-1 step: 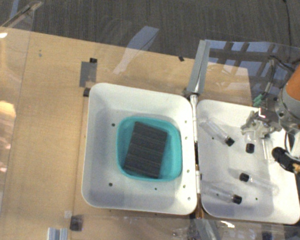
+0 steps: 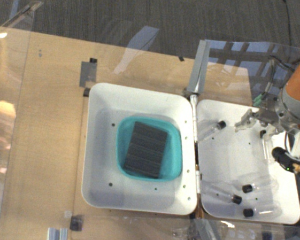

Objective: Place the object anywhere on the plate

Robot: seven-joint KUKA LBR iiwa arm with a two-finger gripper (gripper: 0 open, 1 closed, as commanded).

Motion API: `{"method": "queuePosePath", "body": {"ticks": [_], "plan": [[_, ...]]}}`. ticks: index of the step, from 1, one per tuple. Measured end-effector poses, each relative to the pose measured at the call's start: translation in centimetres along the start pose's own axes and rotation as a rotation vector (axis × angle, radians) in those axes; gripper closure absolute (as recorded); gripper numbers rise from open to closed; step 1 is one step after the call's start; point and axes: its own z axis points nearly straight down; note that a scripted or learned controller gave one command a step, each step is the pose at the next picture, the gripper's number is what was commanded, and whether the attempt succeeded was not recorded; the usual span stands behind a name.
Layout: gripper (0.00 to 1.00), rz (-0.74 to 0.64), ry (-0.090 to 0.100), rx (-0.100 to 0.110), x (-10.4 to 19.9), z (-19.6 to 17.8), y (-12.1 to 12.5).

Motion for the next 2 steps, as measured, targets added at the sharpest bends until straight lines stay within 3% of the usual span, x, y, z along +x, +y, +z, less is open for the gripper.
{"method": "queuePosePath", "body": {"ticks": [1, 2], "plan": [[0.0, -0.007, -0.003, -0.005, -4.3, -11.7, 3.6], [0.0, 0.098, -0.003, -0.008, -3.5, -23.8, 7.4]]}}
